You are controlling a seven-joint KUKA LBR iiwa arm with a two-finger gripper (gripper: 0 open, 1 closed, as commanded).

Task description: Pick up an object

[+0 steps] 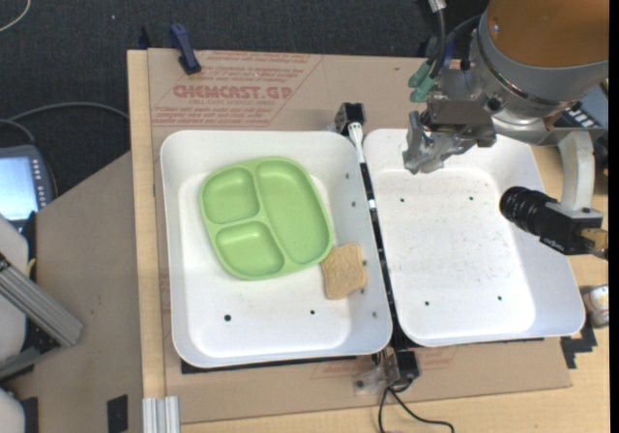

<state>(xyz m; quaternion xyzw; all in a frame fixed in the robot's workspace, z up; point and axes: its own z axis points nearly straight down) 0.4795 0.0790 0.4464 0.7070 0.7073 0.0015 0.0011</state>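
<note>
The approach step was in hand: the gripper (423, 162) was positioned over the far left corner of the right bin (503, 310), with nothing seen between its parts and its spread not discernible. The candidate objects, a green divided plate (265, 218) and a tan sponge-like piece (343, 272) touching its near right edge, were located in the left bin (189, 257). A leftward traverse and a descent onto one object were judged to be required next.

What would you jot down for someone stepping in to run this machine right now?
Gripper: hanging over the back left corner of the right bin, nothing seen between its fingers.
Things: green divided plate lies in the left bin; a tan sponge-like piece sits at the plate's front right corner, near the divider between the bins.
Done: nothing picked up yet.
Left: move over to the left bin, grasp one item, lift it.
</note>
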